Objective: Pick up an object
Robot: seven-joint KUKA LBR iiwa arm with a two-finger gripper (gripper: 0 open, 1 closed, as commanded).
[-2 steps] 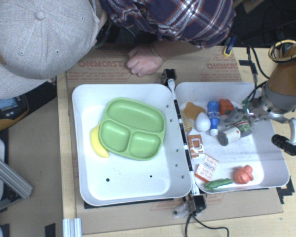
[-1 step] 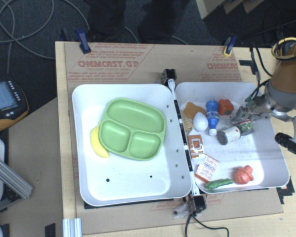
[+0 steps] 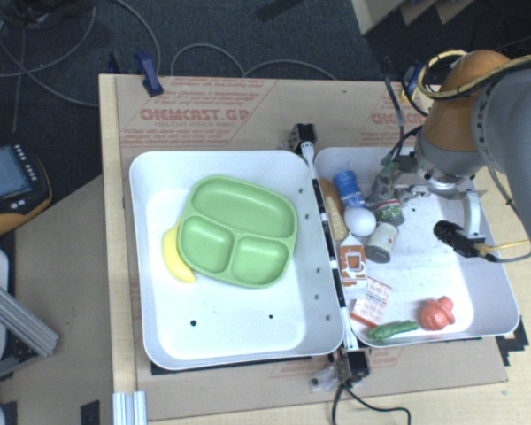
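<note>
My gripper (image 3: 392,200) hangs low over the upper left part of the right bin (image 3: 488,283), under the grey arm with its orange band (image 3: 467,76). Just left of it and below lie a white ball (image 3: 361,222) and a small grey cylinder (image 3: 380,242). A blue bottle (image 3: 345,187) and a wooden stick (image 3: 331,209) lie by the bin's left wall. Further toward the front are a small orange packet (image 3: 352,264), a red-and-white packet (image 3: 372,301), a green pepper (image 3: 392,329) and a red toy (image 3: 435,313). Nothing shows in the gripper.
The left bin (image 3: 150,173) holds a green divided plate (image 3: 237,230) with a yellow banana (image 3: 175,257) tucked at its left edge. A black part with a yellow cable (image 3: 457,235) sticks out over the right bin, right of the gripper. Cardboard (image 3: 203,104) lies under both bins.
</note>
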